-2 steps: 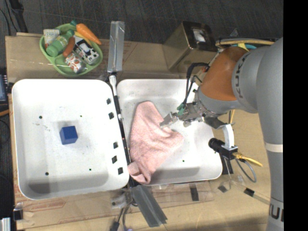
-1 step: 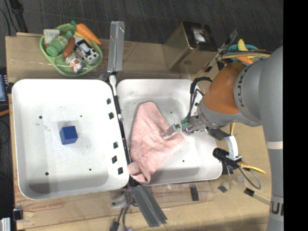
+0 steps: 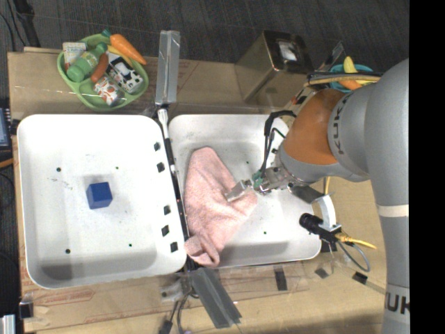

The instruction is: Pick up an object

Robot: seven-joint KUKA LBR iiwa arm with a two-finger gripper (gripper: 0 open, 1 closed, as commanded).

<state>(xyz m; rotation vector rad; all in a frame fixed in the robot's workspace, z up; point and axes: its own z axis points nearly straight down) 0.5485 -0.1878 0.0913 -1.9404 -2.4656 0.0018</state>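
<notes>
Lying crumpled in the right bin (image 3: pixel 208 127), the pink cloth (image 3: pixel 212 204) sits just left of the tool (image 3: pixel 245 189), with its near edge touching or almost touching the tip. Whether the tool is released or clenched, I cannot tell from this slanted view (the wrist hides much of it), and no fabric shows clearly pinched in it. The cloth looks light, soft and limp, so I judge it will sag and drape once lifted, and a shallow nip may slip off. A raised fold at the edge nearest the tool seems the best place to take hold. Well beyond the cloth, a blue cube (image 3: pixel 99 195) rests in the left bin (image 3: pixel 42 207).
</notes>
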